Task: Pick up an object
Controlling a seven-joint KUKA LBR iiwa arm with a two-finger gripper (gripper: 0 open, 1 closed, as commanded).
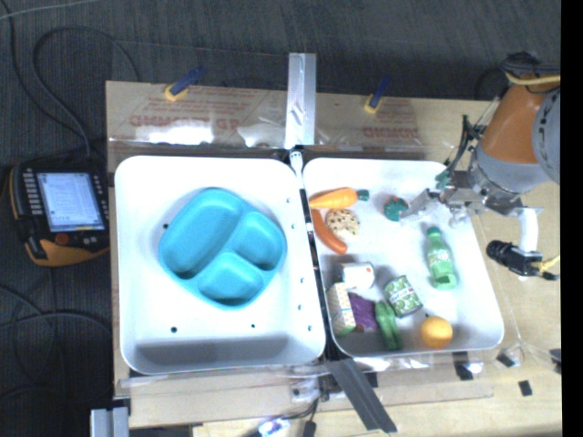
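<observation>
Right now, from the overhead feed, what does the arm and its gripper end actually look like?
The arm enters at the right edge: rounded grey housing with a broad orange band above the wrist. Thin dark cables run along its left side. The gripper end is a small grey metal assembly, too small to make out further.

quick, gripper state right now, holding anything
Grey two-finger gripper: over the far right part of the right white bin, near the small teal round object. Open or shut cannot be told, and nothing is seen held.
</observation>
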